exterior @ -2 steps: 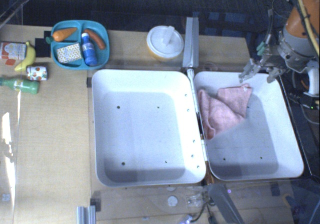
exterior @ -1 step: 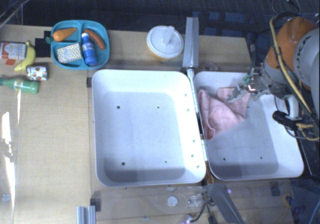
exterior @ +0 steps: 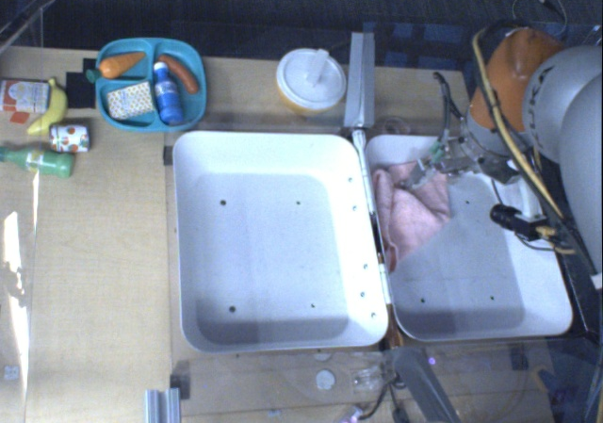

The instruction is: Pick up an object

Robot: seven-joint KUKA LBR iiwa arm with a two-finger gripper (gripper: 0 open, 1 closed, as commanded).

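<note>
A crumpled pink cloth [exterior: 411, 212] lies in the right bin [exterior: 490, 303], against its left wall and toward the back. My gripper [exterior: 435, 161] hangs over the cloth's upper right corner, reaching in from the right under the grey arm with its orange band. Its fingertips sit at the cloth's edge, and a fold of pink fabric rises up to them. The metal parts there are small and tangled with cables.
The left bin [exterior: 268, 242] stands beside the right one, a metal divider between them. Behind the bins are a white lidded cup [exterior: 311, 80] and a blue tray [exterior: 151, 84] of toy food. More small items lie at the far left [exterior: 42, 129].
</note>
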